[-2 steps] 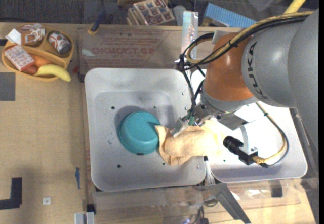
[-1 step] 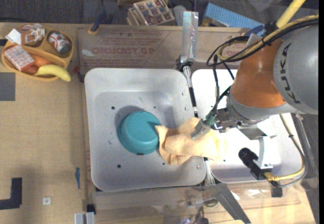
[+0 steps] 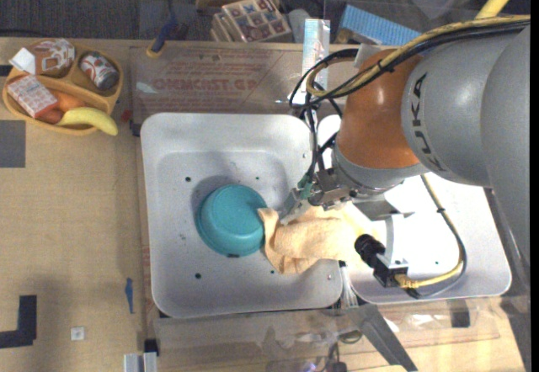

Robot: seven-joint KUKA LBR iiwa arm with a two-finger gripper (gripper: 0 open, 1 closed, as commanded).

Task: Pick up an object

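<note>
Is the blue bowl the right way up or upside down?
Upside down, it seems. The round teal plastic bowl shows a smooth domed back, no hollow, lying in the left white bin beside the crumpled yellow cloth.

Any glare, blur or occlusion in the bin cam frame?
Camera view: soft overall, no motion blur; mild glare on the grey arm and orange band; the arm hides much of the right bin; teal bowl and yellow cloth evenly lit, faint shadows.

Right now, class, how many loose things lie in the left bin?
2: a teal bowl at its middle, and a yellow cloth touching the bowl's right side. The arm may hide others.
</note>
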